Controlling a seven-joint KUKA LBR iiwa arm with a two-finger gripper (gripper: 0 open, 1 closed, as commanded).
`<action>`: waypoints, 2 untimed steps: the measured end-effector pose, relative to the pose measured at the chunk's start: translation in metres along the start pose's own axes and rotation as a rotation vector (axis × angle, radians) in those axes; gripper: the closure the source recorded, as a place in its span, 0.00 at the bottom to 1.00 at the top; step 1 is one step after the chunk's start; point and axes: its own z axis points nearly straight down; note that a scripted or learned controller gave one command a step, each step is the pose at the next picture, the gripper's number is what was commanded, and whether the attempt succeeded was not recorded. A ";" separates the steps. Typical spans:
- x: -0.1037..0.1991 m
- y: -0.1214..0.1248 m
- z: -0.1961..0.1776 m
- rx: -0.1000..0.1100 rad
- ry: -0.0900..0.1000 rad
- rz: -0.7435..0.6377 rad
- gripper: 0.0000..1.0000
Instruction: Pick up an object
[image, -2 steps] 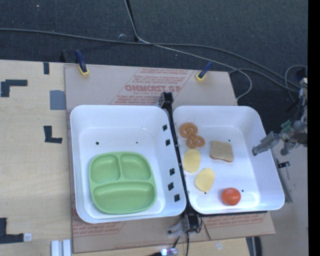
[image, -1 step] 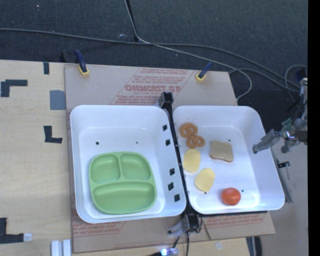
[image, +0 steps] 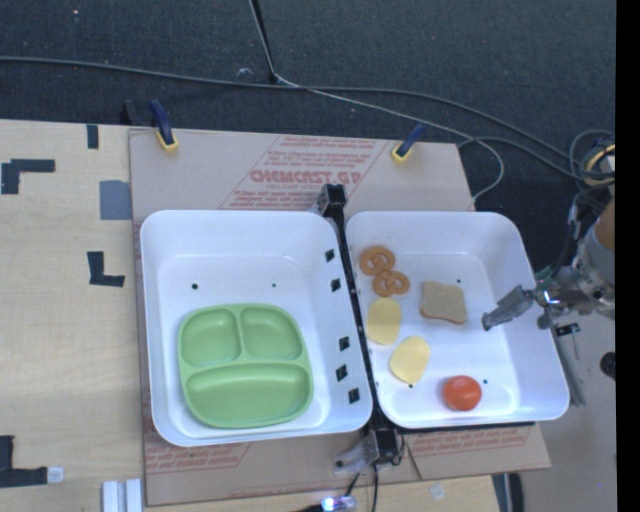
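Observation:
The right bin (image: 500, 235) holds several food items. A brown pretzel (image: 383, 272) lies near the divider, with a tan bread slice (image: 443, 302) to its right. Two pale yellow pieces (image: 383, 322) (image: 409, 360) lie below the pretzel, and a red tomato (image: 461, 393) sits near the front wall. My gripper (image: 515, 305) hangs over the right edge of this bin, to the right of the bread slice and apart from it. Nothing shows in its grasp.
A green divided plate (image: 243, 365) lies in the left bin (image: 160, 300). Black clips run along the divider (image: 345, 300) between the bins. Blue-and-yellow clamps (image: 163, 128) (image: 405, 148) hold the cardboard at the back. Cables cross the dark floor behind.

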 end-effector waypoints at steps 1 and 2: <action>0.006 0.008 0.058 0.000 0.000 -0.001 0.00; 0.014 0.002 0.107 0.000 0.000 0.000 0.00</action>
